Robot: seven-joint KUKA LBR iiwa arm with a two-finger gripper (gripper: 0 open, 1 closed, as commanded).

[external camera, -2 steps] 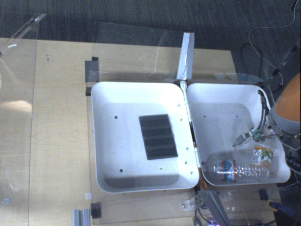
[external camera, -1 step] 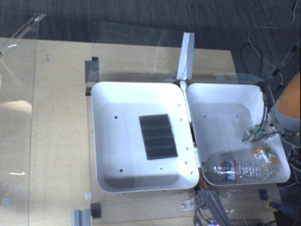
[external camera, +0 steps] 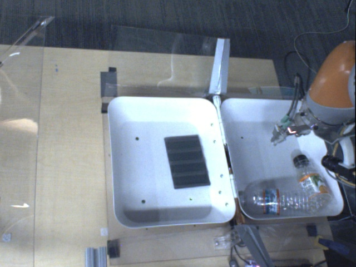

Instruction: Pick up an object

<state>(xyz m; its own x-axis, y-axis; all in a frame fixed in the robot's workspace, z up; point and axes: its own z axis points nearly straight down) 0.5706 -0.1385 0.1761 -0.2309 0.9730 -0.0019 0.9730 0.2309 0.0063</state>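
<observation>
In the left bin [external camera: 125, 149] a dark ribbed rectangular block [external camera: 187, 161] lies flat near the middle. The right bin [external camera: 245, 127] holds a clear plastic bottle [external camera: 283, 201] with a blue label, lying on its side along the front wall. A small bottle [external camera: 310, 178] with a black cap and an orange-green label lies just above it, at the right. My gripper [external camera: 282, 133] hangs over the right bin's upper middle, above and left of the small bottle's cap. Nothing shows in its grip.
A metal divider post [external camera: 219, 65] rises behind the seam between the two bins. Clear plastic sheeting covers the bench at the left [external camera: 22, 127]. Cables [external camera: 311, 43] trail at the upper right behind the arm.
</observation>
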